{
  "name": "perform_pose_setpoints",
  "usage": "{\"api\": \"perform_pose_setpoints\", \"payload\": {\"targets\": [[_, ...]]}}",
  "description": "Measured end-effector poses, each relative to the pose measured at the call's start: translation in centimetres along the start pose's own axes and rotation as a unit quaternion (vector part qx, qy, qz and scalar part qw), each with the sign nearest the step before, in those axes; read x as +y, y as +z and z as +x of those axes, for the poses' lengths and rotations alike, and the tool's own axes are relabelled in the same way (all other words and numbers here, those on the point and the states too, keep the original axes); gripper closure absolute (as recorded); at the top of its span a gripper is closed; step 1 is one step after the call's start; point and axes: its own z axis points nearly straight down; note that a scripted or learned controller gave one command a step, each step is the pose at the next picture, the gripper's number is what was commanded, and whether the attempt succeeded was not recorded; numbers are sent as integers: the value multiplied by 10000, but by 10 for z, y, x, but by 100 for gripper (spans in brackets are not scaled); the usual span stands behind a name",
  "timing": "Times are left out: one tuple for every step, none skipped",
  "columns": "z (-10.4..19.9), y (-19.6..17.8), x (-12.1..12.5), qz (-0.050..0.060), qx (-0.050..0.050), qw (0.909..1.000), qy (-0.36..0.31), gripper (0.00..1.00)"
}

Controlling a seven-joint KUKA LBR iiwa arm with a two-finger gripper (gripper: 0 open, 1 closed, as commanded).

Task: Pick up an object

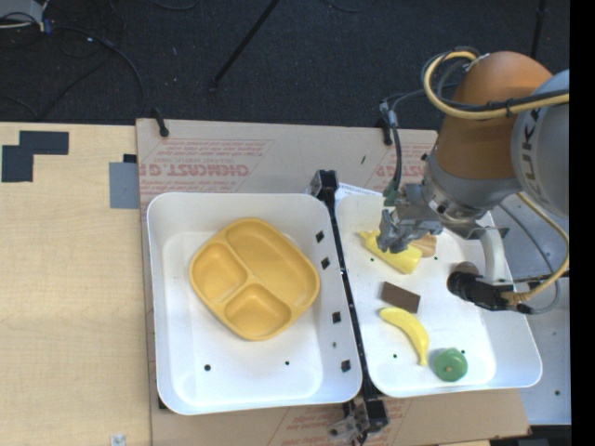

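– Fingers first: are they spread or pressed together?

– That cannot be told. In the camera view the gripper sits low over a yellow wedge near the back of the right bin. Its dark body hides how the tips stand and whether they touch the wedge at all.

– What else lies in that bin?

– A brown block lies just in front of the wedge, then a banana, and a green ball near the front edge. All of them lie apart from the gripper. The left bin carries a yellow divided plate.

– So the wedge is the likely target. How would it handle?

– It looks like a small toy piece, so it is probably light and stiff, with a smooth, slightly slippery skin. Its flat, low shape leaves little to grip from above. A pinch across the narrow width, near the thicker middle, should hold better than one at the tapering end, where it could squirt out sideways.
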Motion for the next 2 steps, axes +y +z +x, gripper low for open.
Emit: {"api": "perform_pose_setpoints", "payload": {"targets": [[47,7,-8,6,-1,10000,0,100],[106,12,-13,6,-4,10000,0,100]]}}
